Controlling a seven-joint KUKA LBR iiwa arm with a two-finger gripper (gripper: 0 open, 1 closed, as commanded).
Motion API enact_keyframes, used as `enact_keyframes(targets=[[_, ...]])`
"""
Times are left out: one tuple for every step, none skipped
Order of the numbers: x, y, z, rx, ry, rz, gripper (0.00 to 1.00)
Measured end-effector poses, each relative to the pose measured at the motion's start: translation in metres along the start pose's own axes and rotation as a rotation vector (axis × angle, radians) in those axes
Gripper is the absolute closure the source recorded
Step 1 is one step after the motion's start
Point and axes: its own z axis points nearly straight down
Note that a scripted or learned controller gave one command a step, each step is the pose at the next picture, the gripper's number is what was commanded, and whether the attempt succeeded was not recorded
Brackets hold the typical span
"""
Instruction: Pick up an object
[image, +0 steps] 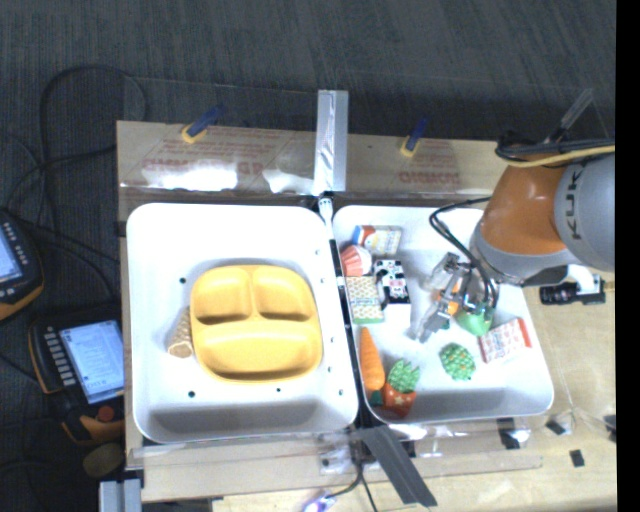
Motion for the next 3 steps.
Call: enact_keyframes(targets=[[-0.072,-0.009,0.002,-0.001,0.0,-0.017,0.0],[-0.034,-0.01,0.001,0.001,0.001,-0.007,0.0],[0.012,-0.043,0.0,-0.005,-0.002,0.121,0.0]])
